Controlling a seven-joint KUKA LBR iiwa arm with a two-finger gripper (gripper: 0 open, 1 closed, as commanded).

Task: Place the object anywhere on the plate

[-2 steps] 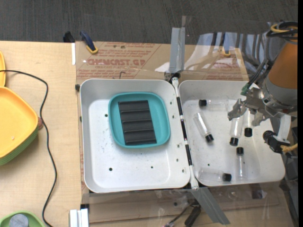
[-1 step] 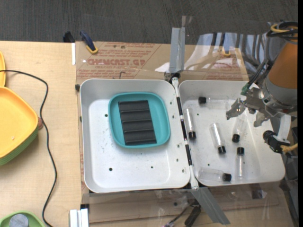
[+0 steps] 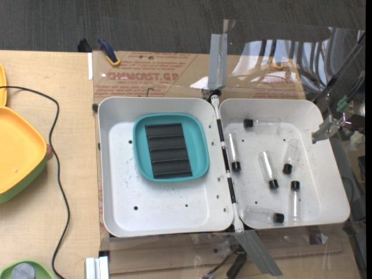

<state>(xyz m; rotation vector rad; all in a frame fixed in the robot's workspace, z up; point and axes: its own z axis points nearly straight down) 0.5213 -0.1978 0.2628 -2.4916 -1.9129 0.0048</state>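
We see clear black-capped plastic vials [image 3: 268,170] at nine o'clock from the end effector [image 3: 323,132]; its grip we cannot tell.

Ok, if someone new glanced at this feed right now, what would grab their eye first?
Probably the teal plate in the left bin, with a dark ribbed block lying on it. Next, the clear vials with black caps scattered across the right bin. The yellow dish at the bench's left edge also stands out.
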